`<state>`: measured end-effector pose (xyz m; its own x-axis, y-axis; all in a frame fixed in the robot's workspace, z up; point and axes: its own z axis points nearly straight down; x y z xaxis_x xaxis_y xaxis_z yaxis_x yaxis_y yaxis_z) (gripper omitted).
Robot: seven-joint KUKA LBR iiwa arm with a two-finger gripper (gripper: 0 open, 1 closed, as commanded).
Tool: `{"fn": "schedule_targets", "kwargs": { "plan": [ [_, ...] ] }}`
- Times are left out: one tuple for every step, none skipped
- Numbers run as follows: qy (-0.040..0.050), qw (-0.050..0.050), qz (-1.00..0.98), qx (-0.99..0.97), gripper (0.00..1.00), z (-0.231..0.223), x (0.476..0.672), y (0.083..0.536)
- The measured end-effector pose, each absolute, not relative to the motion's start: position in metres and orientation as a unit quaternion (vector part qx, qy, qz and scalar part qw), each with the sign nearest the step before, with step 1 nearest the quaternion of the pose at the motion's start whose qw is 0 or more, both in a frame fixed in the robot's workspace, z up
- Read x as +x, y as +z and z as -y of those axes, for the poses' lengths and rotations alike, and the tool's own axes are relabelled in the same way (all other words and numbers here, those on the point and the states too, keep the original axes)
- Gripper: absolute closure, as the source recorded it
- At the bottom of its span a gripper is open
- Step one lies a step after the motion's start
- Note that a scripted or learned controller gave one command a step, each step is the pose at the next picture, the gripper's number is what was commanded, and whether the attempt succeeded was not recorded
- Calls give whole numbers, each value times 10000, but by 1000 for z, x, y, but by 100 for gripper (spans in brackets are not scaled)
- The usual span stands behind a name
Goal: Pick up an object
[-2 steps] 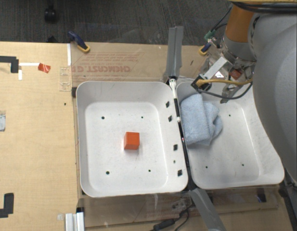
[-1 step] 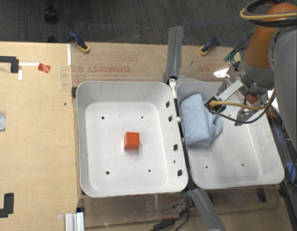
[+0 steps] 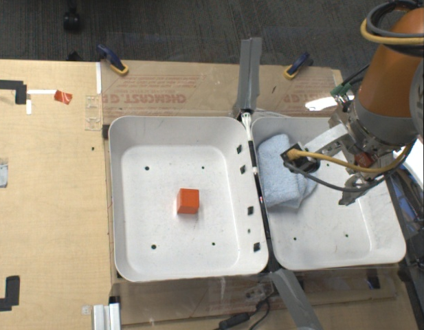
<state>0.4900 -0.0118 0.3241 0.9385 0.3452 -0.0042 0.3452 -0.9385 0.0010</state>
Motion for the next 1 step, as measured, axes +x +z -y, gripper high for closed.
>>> {"fn": "schedule_targets", "kwargs": {
  "plan": [
    [-11,13,-1370,9906,0,3,479,423]
  ]
}}
